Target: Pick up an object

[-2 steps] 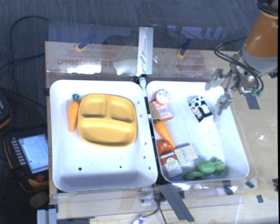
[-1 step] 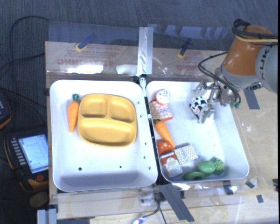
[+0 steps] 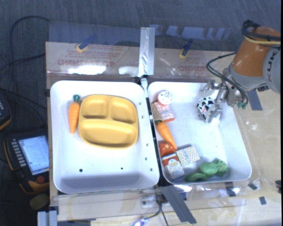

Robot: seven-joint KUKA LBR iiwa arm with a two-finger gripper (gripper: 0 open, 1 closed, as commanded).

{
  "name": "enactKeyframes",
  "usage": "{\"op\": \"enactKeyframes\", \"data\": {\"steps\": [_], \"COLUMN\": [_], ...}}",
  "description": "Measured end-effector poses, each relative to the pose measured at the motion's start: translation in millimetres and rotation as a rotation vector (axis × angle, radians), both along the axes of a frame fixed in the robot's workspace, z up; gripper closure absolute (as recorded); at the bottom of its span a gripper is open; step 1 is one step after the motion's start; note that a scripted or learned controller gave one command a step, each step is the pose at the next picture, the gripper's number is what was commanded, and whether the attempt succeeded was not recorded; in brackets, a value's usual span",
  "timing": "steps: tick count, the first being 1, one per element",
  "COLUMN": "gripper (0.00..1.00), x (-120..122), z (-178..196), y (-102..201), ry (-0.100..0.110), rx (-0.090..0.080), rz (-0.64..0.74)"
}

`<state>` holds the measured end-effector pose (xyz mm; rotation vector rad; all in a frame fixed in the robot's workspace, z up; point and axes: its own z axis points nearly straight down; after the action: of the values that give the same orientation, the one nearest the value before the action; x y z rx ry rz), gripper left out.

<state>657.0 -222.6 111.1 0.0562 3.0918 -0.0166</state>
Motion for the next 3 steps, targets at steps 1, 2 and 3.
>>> {"op": "enactKeyframes", "data": {"steps": [1, 2, 3], "gripper": [0.00, 0.00, 0.00], "x": [-9, -107, -83], "z": [-23, -21, -22], "y": [51, 2, -2], "ry": [0.039, 0.041, 0.042], "rx": [0.013, 0.008, 0.008], "rz": [-0.086, -0.047, -0.030]}}
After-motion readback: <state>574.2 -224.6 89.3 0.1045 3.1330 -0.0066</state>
